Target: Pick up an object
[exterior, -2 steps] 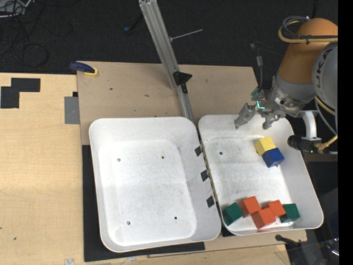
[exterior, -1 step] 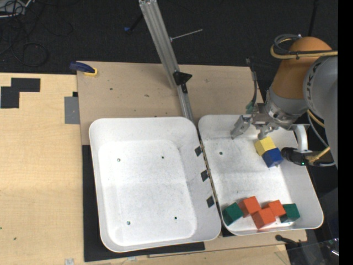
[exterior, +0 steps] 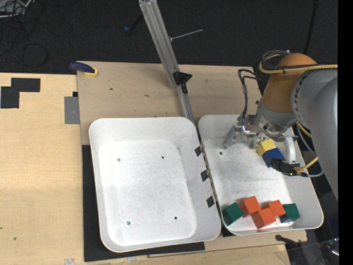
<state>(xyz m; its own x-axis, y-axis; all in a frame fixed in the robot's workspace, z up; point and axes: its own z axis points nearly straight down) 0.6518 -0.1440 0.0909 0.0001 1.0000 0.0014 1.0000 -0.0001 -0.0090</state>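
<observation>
Down in the right bin the gripper hangs low over the rear part of the floor, at the end of the grey arm with its orange band. Its metal parts are too small and too tangled with cables to read, so I cannot tell whether it is apart or closed, or whether anything sits in it. Just beside it, toward the arm's side, is a yellow block, and touching that on the near side is a blue block; both are small and cube-like, with plain matte faces. Farther off, at the front edge of the same bin, lies a tight cluster: a green block on the left, an orange block next to it, a second orange block in front, and another green block on the right end. The left bin lies alongside, its wall meeting the right bin's, with three black clips along the seam. Behind the bins a slanted aluminium rail rises from the wooden bench, and a blue clamp grips the bench's far left corner.
</observation>
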